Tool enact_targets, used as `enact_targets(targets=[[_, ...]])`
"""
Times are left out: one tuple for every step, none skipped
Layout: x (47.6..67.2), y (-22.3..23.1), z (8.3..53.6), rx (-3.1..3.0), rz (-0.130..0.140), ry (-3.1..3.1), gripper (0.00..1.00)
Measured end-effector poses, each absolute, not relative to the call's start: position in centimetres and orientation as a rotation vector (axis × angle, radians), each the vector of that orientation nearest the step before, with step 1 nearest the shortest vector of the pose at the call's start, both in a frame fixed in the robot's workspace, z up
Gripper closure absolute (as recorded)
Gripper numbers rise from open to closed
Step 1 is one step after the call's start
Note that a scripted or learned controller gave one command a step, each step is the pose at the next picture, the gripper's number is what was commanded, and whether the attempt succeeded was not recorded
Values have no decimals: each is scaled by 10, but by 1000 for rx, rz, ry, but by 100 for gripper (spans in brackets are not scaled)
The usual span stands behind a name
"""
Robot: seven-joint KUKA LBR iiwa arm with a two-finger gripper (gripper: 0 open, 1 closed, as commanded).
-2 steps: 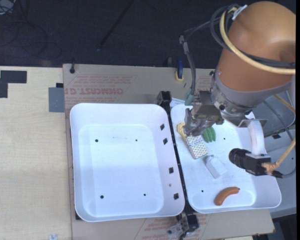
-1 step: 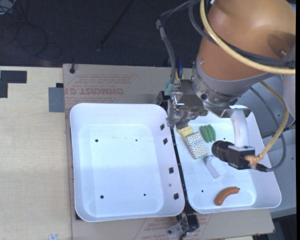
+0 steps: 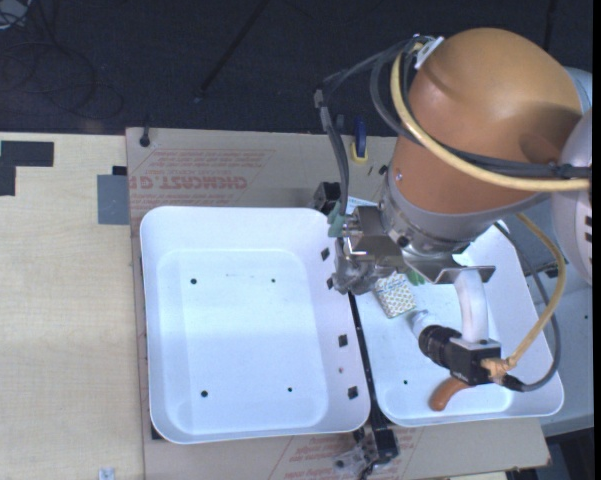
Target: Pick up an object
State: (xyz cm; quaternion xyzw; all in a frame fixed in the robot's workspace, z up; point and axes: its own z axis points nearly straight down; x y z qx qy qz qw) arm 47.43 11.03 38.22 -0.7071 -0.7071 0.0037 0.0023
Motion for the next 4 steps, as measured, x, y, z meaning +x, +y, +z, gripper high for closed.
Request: enact_targets(targets=[[476,100,376,-2220,7,-2219,100],[476,136,410,-2217,0,-2226,100],[494,108,382,-2223,11,-2216,100],[475,76,377,-2221,8,-2217,100]])
